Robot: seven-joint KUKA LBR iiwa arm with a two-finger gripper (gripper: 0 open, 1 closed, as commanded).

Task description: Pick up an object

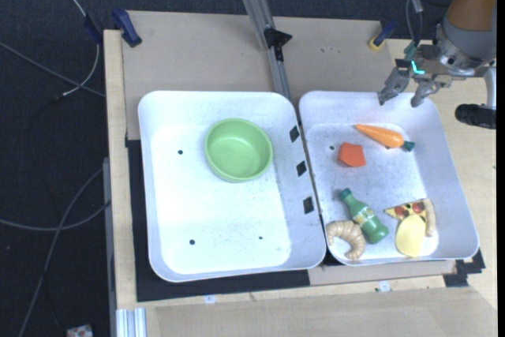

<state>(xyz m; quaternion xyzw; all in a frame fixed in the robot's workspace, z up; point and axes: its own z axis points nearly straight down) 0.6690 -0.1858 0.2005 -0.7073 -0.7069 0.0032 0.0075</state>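
While hanging over the far rim of the right shallow white bin point(450, 170), reaching in from the right: grey arm with an orange band above the wrist, ending in a two-finger gripper point(405, 95) with fingers spread apart and pointing down, nothing between them, one fingertip point(385, 97) sitting just over the bin's far edge and the other a little to its right. Lying in that same bin, just below the gripper and apart from it: an orange plastic carrot point(380, 136) with a green stub end, stretching left to right near the far wall. Resting close beside the carrot, toward the bin's middle: a small red-orange angular block point(352, 155). Sitting farther toward the near edge: a green toy bottle point(364, 218) with a white label, tilting on its side, touching a tan croissant-shaped toy point(347, 238) curling at the near left corner. Crowding the near right corner: a toy pizza slice point(409, 210) with red spots, and just below it a pale yellow rounded piece point(411, 237), with a tan stick-like piece point(430, 219) lying along their right side. Standing upright in the left shallow white bin point(166, 193), toward its far side and well apart from everything else: a light green round plastic bowl point(238, 149).
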